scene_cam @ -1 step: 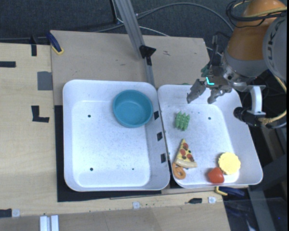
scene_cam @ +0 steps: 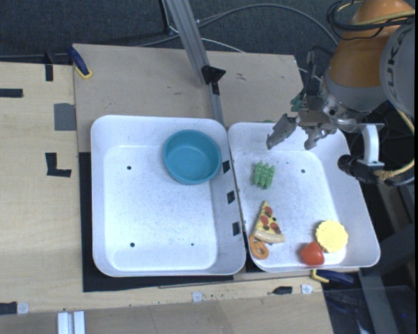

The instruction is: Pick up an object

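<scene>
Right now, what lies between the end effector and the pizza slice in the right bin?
In the camera view, the small green toy lies between the end effector and the pizza slice; around it, bare white bin floor.

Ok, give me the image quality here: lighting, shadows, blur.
Camera view: lighting is even and soft, with no harsh glare on the white bins; only faint shadows lie under the blue bowl and the gripper; the picture is slightly soft overall, so the pizza slice and green toy lack fine detail; the floor at top is dark.
</scene>
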Motion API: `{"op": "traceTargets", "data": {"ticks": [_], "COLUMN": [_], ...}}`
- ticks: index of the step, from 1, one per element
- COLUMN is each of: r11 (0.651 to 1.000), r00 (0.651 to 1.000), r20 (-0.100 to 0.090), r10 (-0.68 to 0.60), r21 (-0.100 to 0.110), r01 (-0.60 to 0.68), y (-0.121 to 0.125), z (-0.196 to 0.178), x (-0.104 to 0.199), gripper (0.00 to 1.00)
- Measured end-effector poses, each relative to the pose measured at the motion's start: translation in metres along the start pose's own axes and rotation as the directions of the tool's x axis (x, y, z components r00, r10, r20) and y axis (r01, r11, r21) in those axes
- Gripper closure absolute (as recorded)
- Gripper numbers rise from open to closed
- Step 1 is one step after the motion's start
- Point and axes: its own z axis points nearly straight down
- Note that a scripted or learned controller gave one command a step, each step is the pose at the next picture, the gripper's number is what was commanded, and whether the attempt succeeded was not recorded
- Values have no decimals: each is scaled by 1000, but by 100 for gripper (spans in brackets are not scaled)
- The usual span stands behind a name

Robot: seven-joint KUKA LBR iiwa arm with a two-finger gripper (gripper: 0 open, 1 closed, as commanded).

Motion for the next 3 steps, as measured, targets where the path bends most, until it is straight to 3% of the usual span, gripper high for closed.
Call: {"op": "traceTargets", "data": {"ticks": [3], "r11": [1000], "r00": [1000], "r20": [0], "r10": [0], "r21": [3], "r01": [0], "y": [-7], "z": [132], "x": [1], "gripper": [0]}}
